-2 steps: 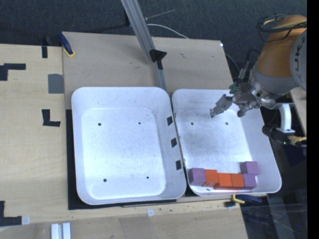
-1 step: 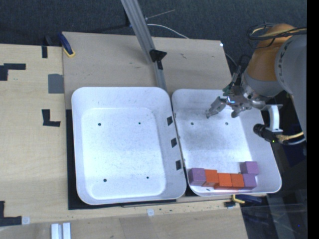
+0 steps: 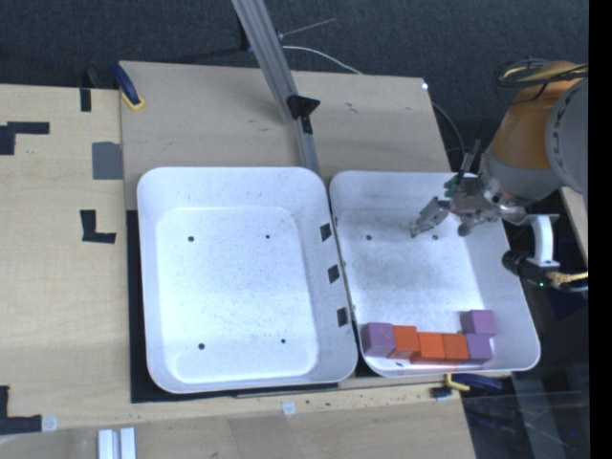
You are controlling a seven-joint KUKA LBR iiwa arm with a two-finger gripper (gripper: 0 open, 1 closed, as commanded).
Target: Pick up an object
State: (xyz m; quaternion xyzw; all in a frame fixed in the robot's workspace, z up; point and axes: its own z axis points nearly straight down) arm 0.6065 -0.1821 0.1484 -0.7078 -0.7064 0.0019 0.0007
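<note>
A row of blocks lies along the front edge of the right bin [image 3: 497, 285]: a purple block [image 3: 380, 337] at the left, orange blocks [image 3: 430, 344] in the middle, and purple blocks [image 3: 479, 335] stacked at the right end. My gripper [image 3: 444, 224] hangs over the far part of the right bin, well behind the blocks. Its fingers [image 3: 424, 222] are spread open with nothing between them. The grey arm with its orange band [image 3: 526, 137] reaches in from the right.
The left bin [image 3: 158, 256] sits beside the right one, sharing a raised rim with black clips [image 3: 334, 273]. A slanted metal pole [image 3: 273, 60] comes down from the top to the back of the bins. Cables hang at the right.
</note>
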